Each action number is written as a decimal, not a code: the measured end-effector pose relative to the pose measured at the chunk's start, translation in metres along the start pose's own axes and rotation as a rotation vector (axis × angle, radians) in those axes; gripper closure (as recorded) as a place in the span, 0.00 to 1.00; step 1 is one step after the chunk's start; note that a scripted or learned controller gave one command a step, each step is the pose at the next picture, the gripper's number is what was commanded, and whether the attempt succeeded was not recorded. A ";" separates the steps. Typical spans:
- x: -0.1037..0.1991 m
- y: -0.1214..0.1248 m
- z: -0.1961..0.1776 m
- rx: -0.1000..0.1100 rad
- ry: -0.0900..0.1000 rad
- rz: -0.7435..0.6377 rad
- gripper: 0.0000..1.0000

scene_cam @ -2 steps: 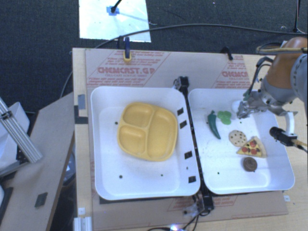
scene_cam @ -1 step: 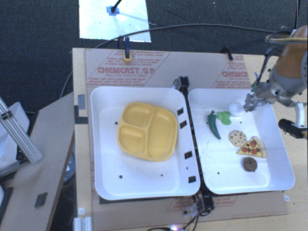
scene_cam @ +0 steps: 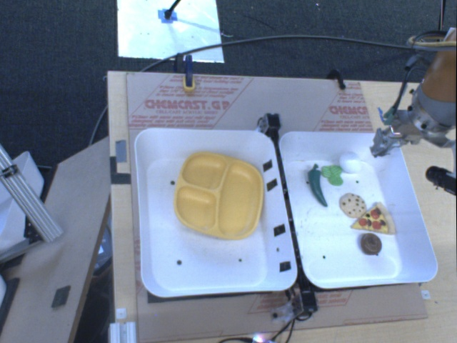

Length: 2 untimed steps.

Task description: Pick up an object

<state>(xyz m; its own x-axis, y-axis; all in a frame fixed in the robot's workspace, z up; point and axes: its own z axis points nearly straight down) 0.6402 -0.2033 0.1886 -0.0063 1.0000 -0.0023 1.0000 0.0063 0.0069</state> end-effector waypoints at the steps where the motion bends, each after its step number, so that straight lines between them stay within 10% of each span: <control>1: 0.001 0.007 -0.065 -0.003 -0.001 0.000 1.00; 2: 0.064 0.010 -0.058 0.005 0.003 -0.004 1.00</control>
